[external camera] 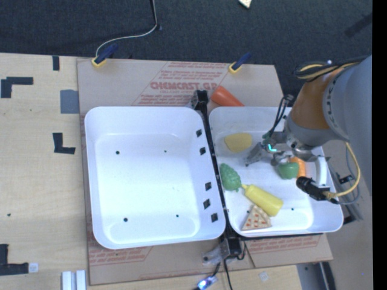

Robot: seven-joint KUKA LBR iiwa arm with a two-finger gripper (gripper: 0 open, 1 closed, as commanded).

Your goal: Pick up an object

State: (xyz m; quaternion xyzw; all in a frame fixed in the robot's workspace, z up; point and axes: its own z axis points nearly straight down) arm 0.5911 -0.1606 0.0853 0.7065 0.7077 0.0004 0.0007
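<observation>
At the near edge of the right bin lies a triangular pizza slice toy, touching a yellow corn-like piece just behind it. A green leafy toy sits beside the divider. Farther in, a round green object with an orange bit at its side rests just beside the jaws, which hang low over the bin floor; whether they are released or clenched cannot be told. A pale yellow lump lies behind. The left bin sits alongside on the worktop.
</observation>
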